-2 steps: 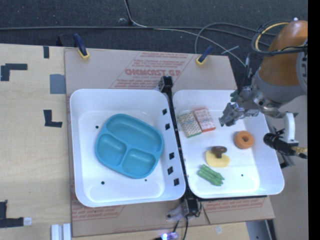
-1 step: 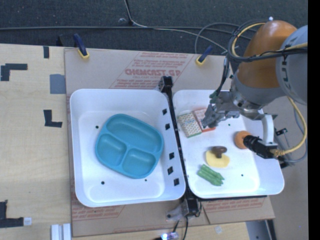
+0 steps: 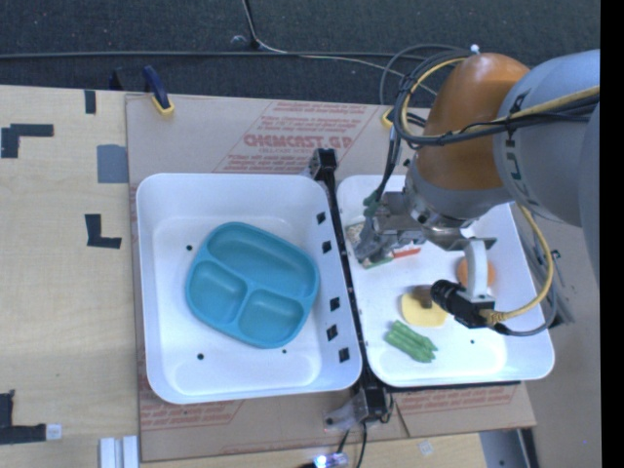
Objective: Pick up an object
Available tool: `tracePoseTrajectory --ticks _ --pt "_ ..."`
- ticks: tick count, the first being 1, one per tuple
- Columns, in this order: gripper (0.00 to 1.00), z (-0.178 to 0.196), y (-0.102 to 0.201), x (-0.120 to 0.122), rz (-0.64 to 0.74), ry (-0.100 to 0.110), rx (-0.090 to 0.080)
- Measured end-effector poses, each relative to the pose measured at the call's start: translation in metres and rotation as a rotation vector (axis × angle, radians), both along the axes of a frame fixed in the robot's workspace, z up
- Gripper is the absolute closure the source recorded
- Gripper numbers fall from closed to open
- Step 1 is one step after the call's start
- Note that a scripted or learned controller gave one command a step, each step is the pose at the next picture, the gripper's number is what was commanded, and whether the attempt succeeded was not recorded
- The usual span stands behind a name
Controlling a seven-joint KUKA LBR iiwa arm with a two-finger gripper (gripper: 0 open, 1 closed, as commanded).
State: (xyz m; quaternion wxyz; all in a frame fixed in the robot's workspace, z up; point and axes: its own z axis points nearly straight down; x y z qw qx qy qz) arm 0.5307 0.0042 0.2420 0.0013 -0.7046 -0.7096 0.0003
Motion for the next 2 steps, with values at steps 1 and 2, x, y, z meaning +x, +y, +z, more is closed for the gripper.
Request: tracePoseTrajectory --ticks 1,2 --pt "1.00 -0.017 0.050 -0.007 -0.001 0.001 -0.001" --pt "1.00 -0.027 0.095 -0.025 -0.002 0.002 -0.001"
